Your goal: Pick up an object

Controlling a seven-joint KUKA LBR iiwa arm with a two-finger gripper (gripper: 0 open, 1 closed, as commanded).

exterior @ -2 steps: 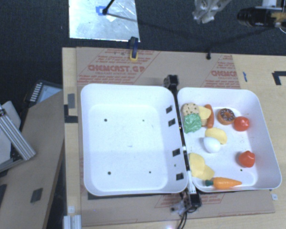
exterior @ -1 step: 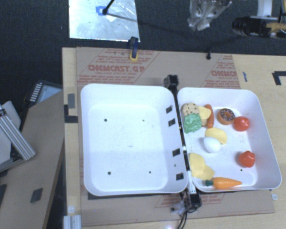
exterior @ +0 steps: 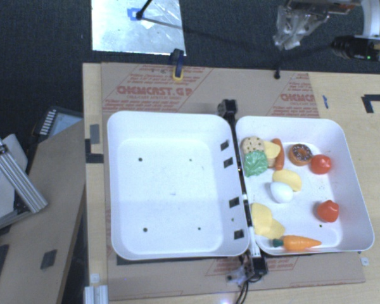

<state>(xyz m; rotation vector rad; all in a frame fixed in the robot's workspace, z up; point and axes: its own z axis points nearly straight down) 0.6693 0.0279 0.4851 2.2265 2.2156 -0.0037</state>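
Above, the tool (exterior: pixel 296 27) hangs well beyond the right bin (exterior: pixel 351 170), gripping nothing; whether spread or pressed together cannot be told. Tomato (exterior: pixel 321 164), egg (exterior: pixel 281 192) and carrot (exterior: pixel 299 242) lie inside that bin.

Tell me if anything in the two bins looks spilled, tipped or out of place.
Nothing stands out. The toy foods, among them the carrot, the egg and the doughnut, all lie inside the right bin, none spilled over its rim.
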